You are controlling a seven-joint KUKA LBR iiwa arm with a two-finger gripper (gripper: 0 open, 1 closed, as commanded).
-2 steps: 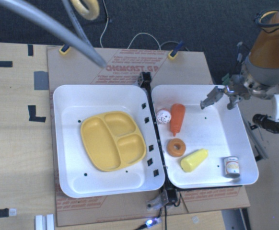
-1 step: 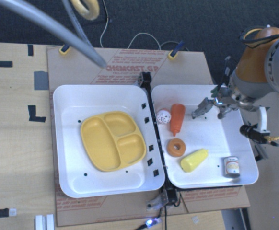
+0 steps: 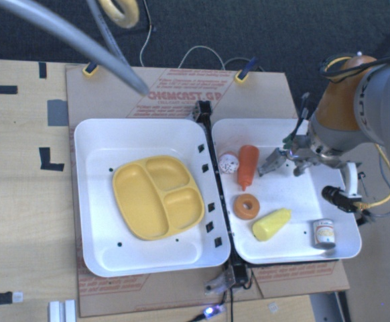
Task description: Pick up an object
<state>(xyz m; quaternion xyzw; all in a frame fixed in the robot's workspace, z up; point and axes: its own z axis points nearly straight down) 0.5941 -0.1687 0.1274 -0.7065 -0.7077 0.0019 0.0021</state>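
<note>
While tool (image 3: 270, 164) hangs unclenched, nothing grasped: orange carrot (image 3: 247, 166) just beside, likely light, stiff; grip mid-body.

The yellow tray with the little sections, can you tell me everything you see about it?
The yellow tray looks like smooth plastic, with rounded corners and three sunken compartments: one long one on the view's left side and two smaller ones on the right. Nothing lies in any of them. It lies flat, turned at a slant, on the floor of the left white bin, about in the middle, apart from the bin's walls. Nothing else touches it. The gripper is over in the right bin, well away from it.
</note>
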